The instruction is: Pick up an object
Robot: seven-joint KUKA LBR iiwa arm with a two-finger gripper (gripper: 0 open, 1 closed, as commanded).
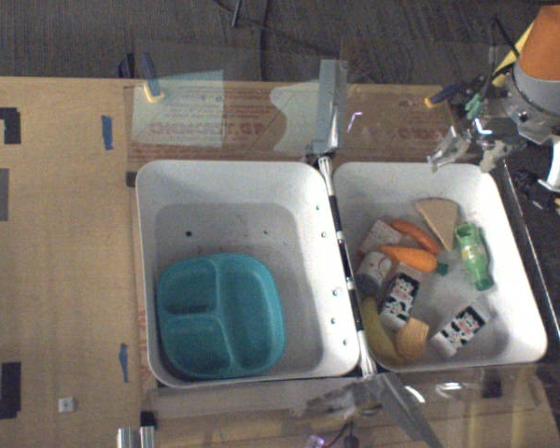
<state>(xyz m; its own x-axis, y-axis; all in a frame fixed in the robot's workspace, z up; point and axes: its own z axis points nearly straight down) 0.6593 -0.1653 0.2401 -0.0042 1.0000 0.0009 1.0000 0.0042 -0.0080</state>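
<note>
Nearest you, along the front wall of the right bin [527, 343], lies the crowd of candidates: a yellow banana [377, 332] against the divider, a round tan biscuit [412, 339] touching it, and two cow-print milk cartons, one [460, 329] lying toward the front right corner, the other [399, 299] just behind the banana. You also have a teal divided plate [220, 315] at the front of the left bin [154, 203], flat on the floor and well apart from everything else.

Farther back in the right bin you see an orange carrot [410, 259] lying across the middle, a second one [416, 235] just behind it, a small pale box [379, 238] beside them, a green bottle [473, 257] lying near the right wall, and a tan bread slice [438, 219] at the rear.

Beyond the bin's back right corner hangs the gripper [467, 149], above the rim and not over any item. You can't tell from this angle how it is set; nothing is seen in it.

By my reading, you are at the approach step, with nothing picked yet. The next move calls for carrying the gripper forward and left over the bin, choosing an isolated piece such as the bottle or the front carton, then descending squarely on it. The clustered items near the divider look riskier.
</note>
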